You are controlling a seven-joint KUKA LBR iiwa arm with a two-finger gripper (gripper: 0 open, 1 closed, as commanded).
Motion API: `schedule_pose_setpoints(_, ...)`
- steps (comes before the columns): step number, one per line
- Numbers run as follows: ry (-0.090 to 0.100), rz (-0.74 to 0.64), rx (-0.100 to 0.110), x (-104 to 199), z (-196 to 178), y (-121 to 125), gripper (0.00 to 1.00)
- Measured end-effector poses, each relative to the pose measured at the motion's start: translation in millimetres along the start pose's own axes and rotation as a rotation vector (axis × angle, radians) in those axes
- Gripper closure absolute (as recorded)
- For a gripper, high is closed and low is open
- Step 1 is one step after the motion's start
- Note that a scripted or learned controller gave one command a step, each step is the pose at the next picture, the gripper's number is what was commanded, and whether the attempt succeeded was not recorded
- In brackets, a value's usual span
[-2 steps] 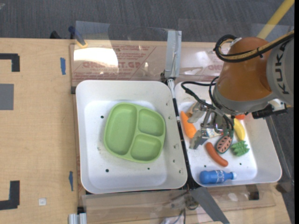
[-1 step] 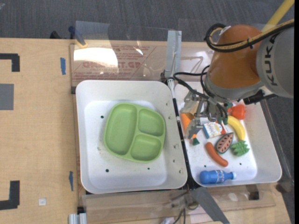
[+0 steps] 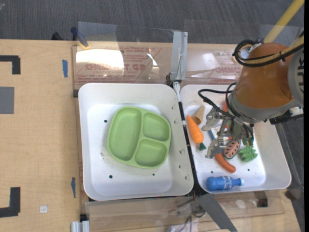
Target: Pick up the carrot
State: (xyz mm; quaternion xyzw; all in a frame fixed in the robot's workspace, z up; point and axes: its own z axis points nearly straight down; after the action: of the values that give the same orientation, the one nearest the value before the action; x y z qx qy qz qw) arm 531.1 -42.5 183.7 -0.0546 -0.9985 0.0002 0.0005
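Hand [image 3: 216, 140] beside carrot [image 3: 194, 129] — orange, tapered

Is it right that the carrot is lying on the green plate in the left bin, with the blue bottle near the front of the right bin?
Not quite. The camera view shows the carrot in the right bin, near its left wall, not on the green plate. The blue bottle is indeed near that bin's front.

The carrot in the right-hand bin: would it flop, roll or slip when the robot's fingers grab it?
The carrot looks like a moulded toy, so probably stiff and light. Its rounded, tapered body lying flat on the bin floor suggests it may roll if nudged sideways. Its smooth surface could slip from the gripper.
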Motion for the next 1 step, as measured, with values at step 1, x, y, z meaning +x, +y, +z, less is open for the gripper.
schedule_pose_setpoints(1,-0.005,-0.176,-0.002,-14.9,0.2,35.4,0.0)
